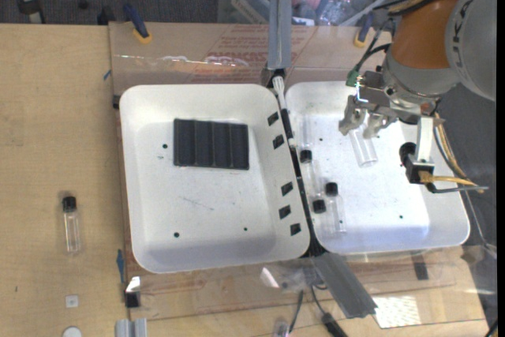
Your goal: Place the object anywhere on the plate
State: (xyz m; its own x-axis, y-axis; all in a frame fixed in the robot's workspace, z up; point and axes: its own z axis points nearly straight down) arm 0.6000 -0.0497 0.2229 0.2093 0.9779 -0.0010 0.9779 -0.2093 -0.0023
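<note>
Vial not yet on the dark plate

The left bin (142,233) carries the black ribbed plate (211,144) near its far edge, bare. The arm (442,28) hangs over the right bin (442,229), toward its far side. The gripper (364,125) seems narrowly spread, and a clear vial (365,151) lies just beneath its fingertips; whether it is gripped I cannot tell. Carry and placement remain

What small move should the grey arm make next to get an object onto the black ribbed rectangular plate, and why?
Probably a short descent onto the clear glass vial. It seems to lie on the floor of the right white bin, just under the gripper, and no grasp on it is evident. The black ribbed plate sits across in the left white bin, so carrying comes later.
</note>
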